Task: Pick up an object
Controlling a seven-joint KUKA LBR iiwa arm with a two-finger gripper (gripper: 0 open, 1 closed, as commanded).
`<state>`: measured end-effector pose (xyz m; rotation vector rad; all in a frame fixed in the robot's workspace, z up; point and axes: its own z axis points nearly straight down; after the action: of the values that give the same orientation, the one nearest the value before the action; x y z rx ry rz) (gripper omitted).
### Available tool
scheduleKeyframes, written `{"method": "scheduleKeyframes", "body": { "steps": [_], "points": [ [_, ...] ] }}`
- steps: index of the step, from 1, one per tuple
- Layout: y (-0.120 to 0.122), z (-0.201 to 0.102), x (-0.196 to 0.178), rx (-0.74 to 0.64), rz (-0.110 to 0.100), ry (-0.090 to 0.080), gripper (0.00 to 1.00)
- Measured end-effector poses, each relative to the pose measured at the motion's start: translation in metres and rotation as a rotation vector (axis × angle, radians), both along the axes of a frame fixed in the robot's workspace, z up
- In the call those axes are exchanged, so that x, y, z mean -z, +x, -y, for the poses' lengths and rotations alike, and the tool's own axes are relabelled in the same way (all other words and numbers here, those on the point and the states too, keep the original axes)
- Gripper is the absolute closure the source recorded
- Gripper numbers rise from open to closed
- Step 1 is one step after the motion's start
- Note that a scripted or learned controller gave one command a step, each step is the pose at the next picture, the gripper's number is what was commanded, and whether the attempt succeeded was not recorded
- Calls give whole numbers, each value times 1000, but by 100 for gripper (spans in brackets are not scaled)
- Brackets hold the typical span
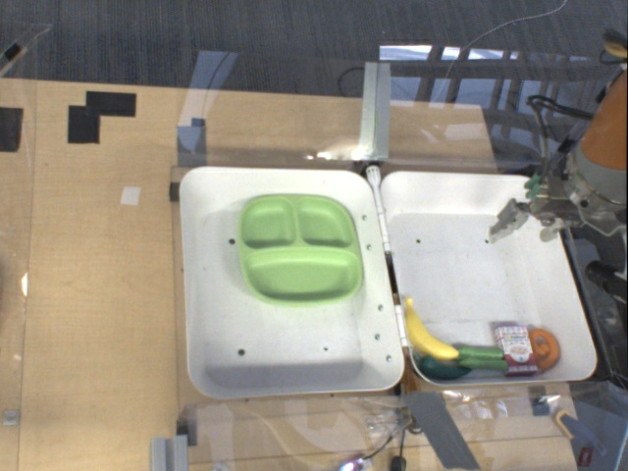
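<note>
A pale wooden bench is seen from above, with dark carpet beyond its far edge and two shallow white bins set side by side on it. The gripper is held over the far right part of the right bin, reaching in from the right, with the orange band of the arm above it. One grey finger can be made out, slanting down toward the bin floor, but whether the fingers are spread or closed cannot be told, and nothing is seen between them.

The things to be picked are gathered well apart from the gripper, along the near wall of the right bin. A yellow banana is curved from the near left corner toward the middle. Just beside it, a dark green vegetable is laid along the wall. At its right end, a small packet with a red and white label and an orange round thing are found touching each other.

In the left bin, a light green divided plate is set near the middle, with two small compartments on its far side and one long compartment on its near side.
</note>
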<state>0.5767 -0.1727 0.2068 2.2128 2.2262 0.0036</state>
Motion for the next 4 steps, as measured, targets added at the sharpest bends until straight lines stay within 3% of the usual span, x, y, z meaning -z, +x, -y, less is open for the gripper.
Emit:
{"method": "scheduleKeyframes", "body": {
  "steps": [1,2,3,4],
  "points": [
    [-14,-15,-64,359,1,0,0],
    [-28,-36,38,350,-3,1,0],
    [-54,2,0,264,1,0,0],
    [-87,-30,72,236,-2,1,0]
  ]
}}
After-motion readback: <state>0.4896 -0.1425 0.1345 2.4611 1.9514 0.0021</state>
